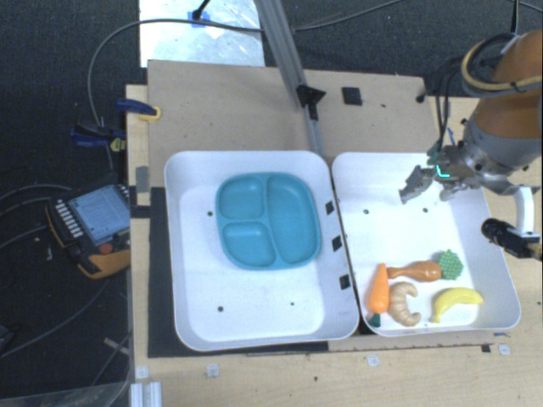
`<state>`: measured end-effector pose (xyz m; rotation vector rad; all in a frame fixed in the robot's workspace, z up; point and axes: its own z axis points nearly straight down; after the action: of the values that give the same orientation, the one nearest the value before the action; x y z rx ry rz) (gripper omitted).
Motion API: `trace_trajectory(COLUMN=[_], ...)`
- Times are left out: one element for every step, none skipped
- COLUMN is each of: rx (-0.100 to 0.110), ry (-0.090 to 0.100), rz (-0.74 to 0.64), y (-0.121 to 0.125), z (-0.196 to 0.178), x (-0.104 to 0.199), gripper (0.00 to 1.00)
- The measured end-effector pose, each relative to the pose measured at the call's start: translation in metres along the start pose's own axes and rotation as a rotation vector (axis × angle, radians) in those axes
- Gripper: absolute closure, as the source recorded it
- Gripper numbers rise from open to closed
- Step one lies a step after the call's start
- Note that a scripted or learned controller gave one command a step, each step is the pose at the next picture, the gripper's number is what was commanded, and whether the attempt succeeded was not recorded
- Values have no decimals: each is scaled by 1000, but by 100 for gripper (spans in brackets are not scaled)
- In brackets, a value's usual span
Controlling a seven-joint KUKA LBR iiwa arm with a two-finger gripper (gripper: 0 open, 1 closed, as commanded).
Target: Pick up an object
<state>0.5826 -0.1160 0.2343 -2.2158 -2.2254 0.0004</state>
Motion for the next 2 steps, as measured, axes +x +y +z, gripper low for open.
trace_trajectory(rx=[-2,1], ry=[0,-1], rz=[0,3], y=[1,7], z=[-1,56], x=[0,-6], gripper=[0,0])
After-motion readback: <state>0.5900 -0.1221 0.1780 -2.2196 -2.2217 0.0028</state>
